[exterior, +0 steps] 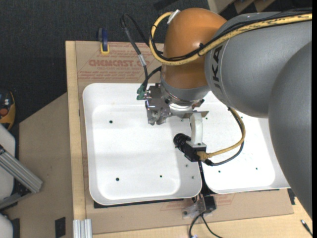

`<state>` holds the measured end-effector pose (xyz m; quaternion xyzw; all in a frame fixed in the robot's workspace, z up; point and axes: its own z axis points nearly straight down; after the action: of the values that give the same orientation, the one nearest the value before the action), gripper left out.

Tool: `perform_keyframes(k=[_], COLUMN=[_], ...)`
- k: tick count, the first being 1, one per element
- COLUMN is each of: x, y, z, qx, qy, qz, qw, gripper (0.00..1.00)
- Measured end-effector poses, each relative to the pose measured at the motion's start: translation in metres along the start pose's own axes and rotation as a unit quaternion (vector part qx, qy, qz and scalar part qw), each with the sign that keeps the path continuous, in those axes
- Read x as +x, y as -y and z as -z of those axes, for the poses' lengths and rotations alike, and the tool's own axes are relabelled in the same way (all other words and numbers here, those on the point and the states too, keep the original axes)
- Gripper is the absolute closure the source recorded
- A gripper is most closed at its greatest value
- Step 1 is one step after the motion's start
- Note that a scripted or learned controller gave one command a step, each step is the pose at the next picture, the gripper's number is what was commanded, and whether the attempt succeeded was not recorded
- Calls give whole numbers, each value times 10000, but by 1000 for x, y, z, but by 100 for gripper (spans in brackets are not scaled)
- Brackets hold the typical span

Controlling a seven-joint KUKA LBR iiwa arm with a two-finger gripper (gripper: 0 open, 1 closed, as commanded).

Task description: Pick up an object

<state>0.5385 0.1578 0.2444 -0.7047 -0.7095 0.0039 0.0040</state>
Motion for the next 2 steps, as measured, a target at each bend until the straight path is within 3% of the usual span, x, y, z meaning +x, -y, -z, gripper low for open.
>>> perform_keyframes(k=[1,2], x=[-25,26], y=[-6,-49], z=[63,68], qx=[-92,-79], qy=[-4,-8], qz=[-43,-11], qw=[9999,10000], gripper=[100,100])
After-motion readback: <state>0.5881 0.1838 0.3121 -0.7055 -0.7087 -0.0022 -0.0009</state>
